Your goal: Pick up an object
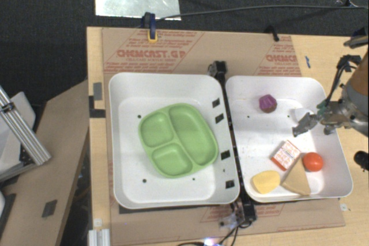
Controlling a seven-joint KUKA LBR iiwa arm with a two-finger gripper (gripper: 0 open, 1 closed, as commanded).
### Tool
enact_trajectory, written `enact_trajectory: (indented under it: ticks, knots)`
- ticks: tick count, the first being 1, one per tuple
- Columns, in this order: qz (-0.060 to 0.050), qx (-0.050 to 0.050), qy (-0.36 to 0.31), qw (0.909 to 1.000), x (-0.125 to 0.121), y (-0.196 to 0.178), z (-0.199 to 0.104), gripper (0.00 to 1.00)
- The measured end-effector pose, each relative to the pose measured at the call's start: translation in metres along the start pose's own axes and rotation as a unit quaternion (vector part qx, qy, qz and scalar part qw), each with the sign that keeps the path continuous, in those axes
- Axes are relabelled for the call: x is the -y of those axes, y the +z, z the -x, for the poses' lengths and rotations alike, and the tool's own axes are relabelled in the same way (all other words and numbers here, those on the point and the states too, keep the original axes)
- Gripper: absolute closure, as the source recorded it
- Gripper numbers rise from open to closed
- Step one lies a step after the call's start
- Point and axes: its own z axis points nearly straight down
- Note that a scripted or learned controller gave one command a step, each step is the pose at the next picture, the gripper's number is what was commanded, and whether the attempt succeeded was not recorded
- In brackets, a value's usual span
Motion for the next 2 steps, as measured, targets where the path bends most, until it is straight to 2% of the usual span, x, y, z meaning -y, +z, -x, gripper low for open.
enact_trajectory:
  ticks: [1, 2]
  knots:
    - [0.005, 0.001, -0.001, 1.0000, -0.002, -0.004, 0.000, 0.00]
    - [0.003, 0.001, 0.000, 1.0000, 0.000, 0.051, 0.009, 0.00]
